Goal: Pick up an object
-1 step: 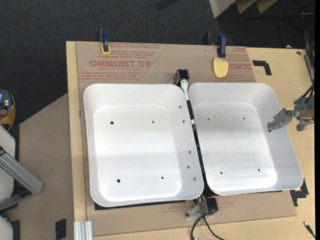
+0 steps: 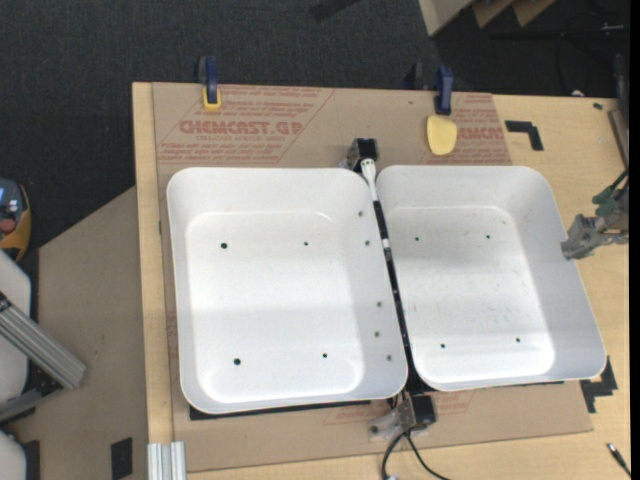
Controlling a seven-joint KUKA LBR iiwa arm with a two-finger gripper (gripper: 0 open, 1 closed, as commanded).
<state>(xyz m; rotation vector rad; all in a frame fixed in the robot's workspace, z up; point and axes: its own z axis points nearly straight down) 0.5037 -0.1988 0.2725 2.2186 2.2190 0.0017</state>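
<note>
Pincer (image 2: 588,236), seemingly bare, hangs just beside right bin (image 2: 560,268) rim.

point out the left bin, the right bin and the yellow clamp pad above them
left bin (image 2: 200,268), camera view, on its bare floor near the left wall
right bin (image 2: 470,268), camera view, on its bare floor, centre
yellow clamp pad (image 2: 441,134), camera view, on the pad's middle
</note>
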